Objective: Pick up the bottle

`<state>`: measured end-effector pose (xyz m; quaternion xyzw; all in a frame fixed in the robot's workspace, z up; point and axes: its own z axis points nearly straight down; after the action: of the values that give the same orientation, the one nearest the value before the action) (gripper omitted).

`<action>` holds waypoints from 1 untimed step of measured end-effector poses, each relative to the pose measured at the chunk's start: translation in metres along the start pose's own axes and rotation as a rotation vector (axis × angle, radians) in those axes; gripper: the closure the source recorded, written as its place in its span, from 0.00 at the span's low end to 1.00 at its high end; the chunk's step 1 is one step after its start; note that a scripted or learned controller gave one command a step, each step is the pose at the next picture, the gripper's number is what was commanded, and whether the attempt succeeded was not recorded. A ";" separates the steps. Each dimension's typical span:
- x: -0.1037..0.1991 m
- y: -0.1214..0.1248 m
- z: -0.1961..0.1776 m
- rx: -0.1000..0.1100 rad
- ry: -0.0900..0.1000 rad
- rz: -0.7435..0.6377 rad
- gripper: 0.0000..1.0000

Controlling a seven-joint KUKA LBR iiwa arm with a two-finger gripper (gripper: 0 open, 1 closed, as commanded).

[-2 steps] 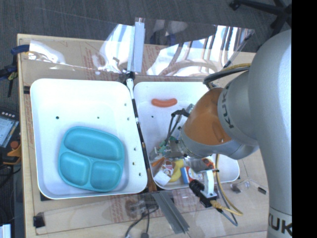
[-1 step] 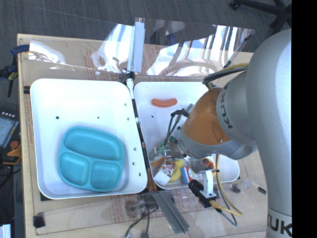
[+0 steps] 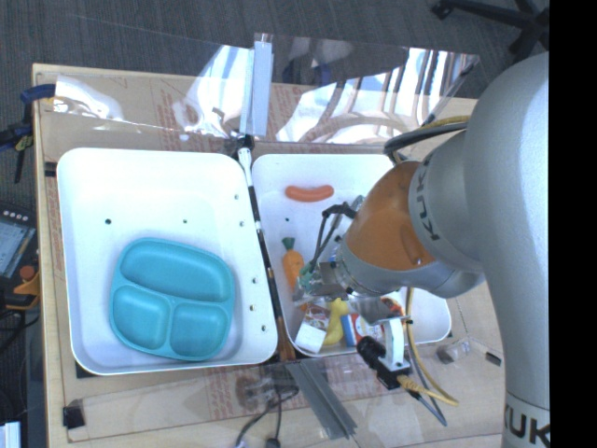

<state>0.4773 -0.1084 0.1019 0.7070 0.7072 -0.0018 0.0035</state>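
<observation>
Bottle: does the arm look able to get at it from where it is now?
Probably yes. The arm hangs low over the right bin, right above the cluttered corner where the bottle seems to lie; crowding neighbours may hamper a clean grip.

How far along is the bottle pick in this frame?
Done: the arm has reached over the right bin, low above the clutter at its near end. In hand: the claw sits among those items, near a yellow piece, but no bottle can be made out between its fingers. Left: a confirmed grasp and the lift. A sausage and a carrot lie in that bin; the blue tray lies in the left bin.
</observation>
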 end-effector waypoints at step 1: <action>-0.002 0.000 0.000 0.000 -0.003 0.001 0.00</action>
<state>0.4770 -0.1102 0.1021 0.7074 0.7068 -0.0031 0.0046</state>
